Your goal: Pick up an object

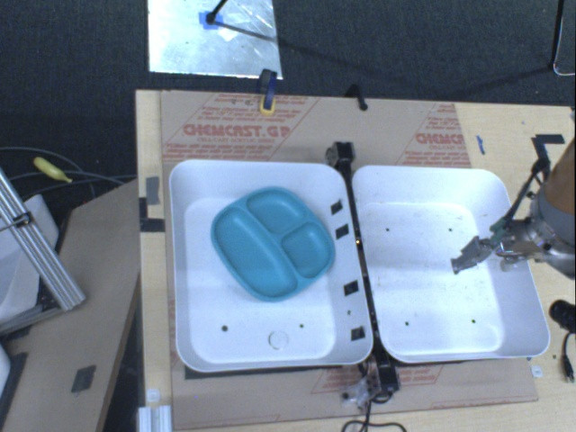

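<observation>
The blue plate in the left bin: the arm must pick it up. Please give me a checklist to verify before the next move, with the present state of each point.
1. Target present: the blue divided plate lies in the left bin. Ok.
2. Plate unobstructed from above: nothing rests on it. Ok.
3. Gripper over the target: it hangs over the right bin, apart from the plate. Not ok.
4. Gripper free of load: nothing shows between its tips. Ok.
5. Finger opening ready: too small to judge. Cannot tell.
6. Path across the divider between the bins: nothing tall stands there. Ok.
</observation>
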Robot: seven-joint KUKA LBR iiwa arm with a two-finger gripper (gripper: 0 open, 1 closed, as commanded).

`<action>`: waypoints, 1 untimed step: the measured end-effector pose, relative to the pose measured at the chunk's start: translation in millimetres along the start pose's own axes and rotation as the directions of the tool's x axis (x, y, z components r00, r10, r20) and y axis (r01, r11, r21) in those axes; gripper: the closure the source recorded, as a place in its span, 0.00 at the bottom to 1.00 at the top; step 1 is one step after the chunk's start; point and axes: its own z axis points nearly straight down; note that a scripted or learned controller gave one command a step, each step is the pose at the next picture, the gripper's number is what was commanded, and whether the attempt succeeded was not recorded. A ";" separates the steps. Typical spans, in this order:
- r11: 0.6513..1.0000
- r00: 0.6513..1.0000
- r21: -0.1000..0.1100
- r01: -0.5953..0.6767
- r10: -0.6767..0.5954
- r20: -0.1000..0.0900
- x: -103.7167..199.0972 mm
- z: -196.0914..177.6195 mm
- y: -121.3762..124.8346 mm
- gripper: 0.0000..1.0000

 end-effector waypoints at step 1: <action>1.000 1.000 -0.004 0.008 -0.008 -0.001 50.5 20.5 65.0 0.00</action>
